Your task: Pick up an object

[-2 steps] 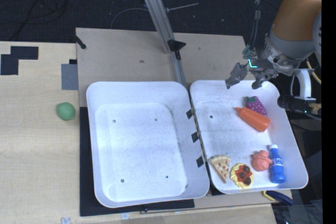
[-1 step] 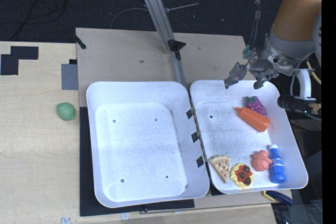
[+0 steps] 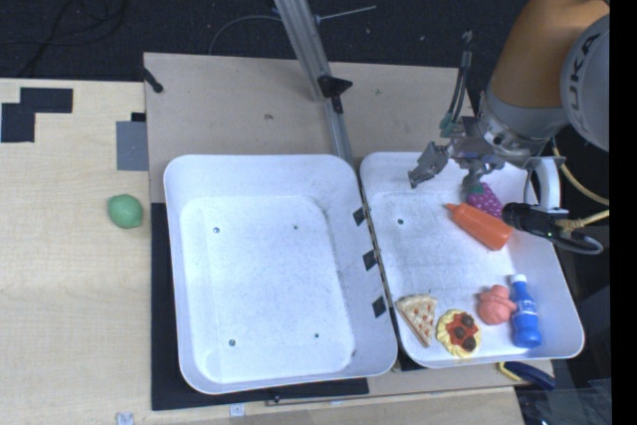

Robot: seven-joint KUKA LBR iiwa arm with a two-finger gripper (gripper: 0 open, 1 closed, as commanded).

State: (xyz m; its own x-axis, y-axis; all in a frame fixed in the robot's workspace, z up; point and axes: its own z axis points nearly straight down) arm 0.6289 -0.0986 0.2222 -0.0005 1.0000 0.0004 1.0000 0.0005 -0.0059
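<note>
On the tabletop (image 3: 70, 244), jaws (image 3: 453, 169) (state hidden, cannot tell) should centre over the carrot (image 3: 480, 225) before descending.

Bright, even overhead light, soft shadows, mild glare on white bins (image 3: 264, 176), slightly soft focus.

You had open floor across the right bin's (image 3: 398, 176) middle; toys (image 3: 461, 330) crowded its near edge, perhaps touching.
</note>
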